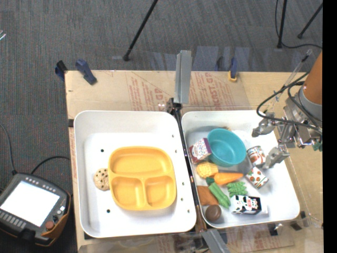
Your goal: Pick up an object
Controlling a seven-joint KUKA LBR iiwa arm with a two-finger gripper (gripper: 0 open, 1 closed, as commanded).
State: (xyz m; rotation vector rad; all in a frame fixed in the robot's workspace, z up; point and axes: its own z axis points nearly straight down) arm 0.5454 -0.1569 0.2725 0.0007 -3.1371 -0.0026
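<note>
My gripper [266, 145] hangs over the right side of the right bin [287, 196]. It is open, one finger [260, 130] pointing left and the other [275, 156] lower down, with nothing between them. A red and white can [255, 155] lies just left of the lower finger, and a second one [258, 177] sits below it. A teal bowl [227, 147] is in the middle of the bin. Around it are a small purple cup [200, 149], a corn cob [207, 169], a carrot [228, 178], a green pea pod [219, 193], a milk carton [246, 205] and a brown round piece [213, 213].
The left bin [87, 141] holds a yellow divided plate [142, 183] with a cookie [101, 179] at its left edge. A grey upright post [182, 80] stands behind the seam between the bins. Cables [276, 101] loop off the wrist above the right bin.
</note>
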